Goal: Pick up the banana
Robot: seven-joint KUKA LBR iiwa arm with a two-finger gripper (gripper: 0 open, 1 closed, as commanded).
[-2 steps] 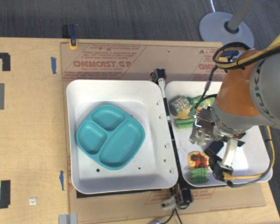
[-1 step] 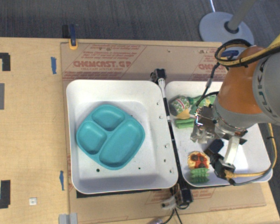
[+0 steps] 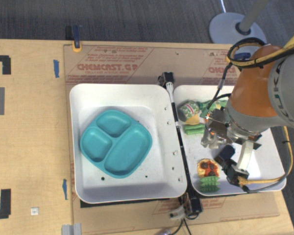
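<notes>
The gripper (image 3: 209,137) hangs low over the right bin (image 3: 270,156), just beside a green block (image 3: 193,129) and above a round red and yellow toy (image 3: 208,168) and a ridged green piece (image 3: 209,184); whether it is open or closed cannot be told, nor whether it has hold of anything. The arm (image 3: 257,94) covers much of that bin, so where the banana lies relative to the gripper cannot be told. A teal divided plate (image 3: 116,143) lies in the left bin (image 3: 88,99).
</notes>
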